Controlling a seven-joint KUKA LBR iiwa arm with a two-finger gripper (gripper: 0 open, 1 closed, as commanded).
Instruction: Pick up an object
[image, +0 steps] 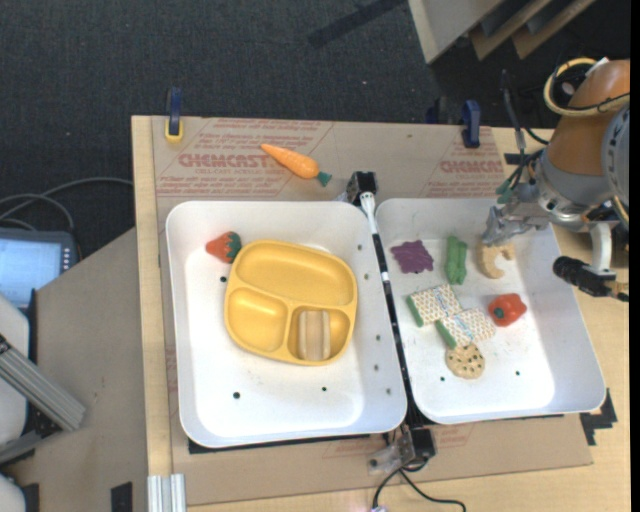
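Nearest the camera, the counter (300, 455) shows its brown cardboard cover along the front edge, with a small black clip (418, 443) and a cable (400, 490) at the seam between the two bins. Just behind, the left bin (200, 400) holds a yellow divided plate (262, 290) with a pale tan piece (313, 333) lying in its lower right compartment. A red strawberry (224, 246) sits in that bin beside the plate's upper left rim.

In the right bin (560, 380), the closest item is a round cookie (465, 361). Behind it lie two waffle-patterned crackers (450, 313), overlapping, with a narrow green strip (414, 308) at their left side. A red pepper (507, 309) rests to their right, apart from them. Farther back are a purple bunch of grapes (412, 257), a green pickle (456, 259) lying lengthwise, and a pale bread piece (492, 262).

The tool (503, 228) hangs directly over the bread piece, its tips at the piece's far edge; whether they are apart, together, or gripping it cannot be told from this angle. The grey arm (575, 185) with its orange band (585, 120) comes in from the right.

Beyond both bins, an orange carrot (291, 161) lies on the cardboard, and two blue clamps (175, 112) hold the far edge.
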